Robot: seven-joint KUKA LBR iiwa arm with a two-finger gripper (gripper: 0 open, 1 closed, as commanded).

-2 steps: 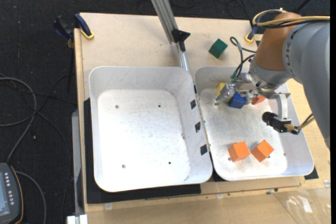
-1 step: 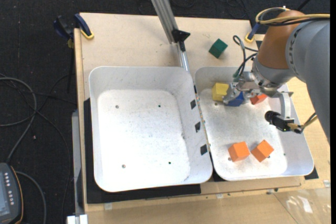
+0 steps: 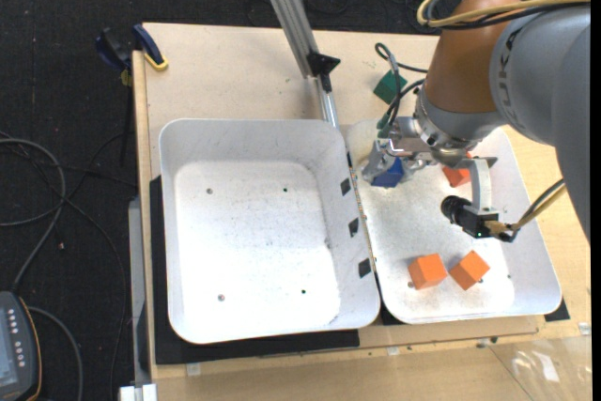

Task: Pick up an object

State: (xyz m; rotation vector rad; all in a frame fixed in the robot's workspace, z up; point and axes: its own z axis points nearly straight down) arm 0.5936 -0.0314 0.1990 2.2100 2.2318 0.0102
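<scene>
Seemingly the gripper [image 3: 390,166], right of centre frame, hangs above a blue object [image 3: 387,172] in the right bin [image 3: 535,291]; its grasp state cannot be told.

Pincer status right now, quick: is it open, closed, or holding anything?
Pincer: over the right bin, with a blue object at its tip; open, closed or holding cannot be told from this view.
</scene>
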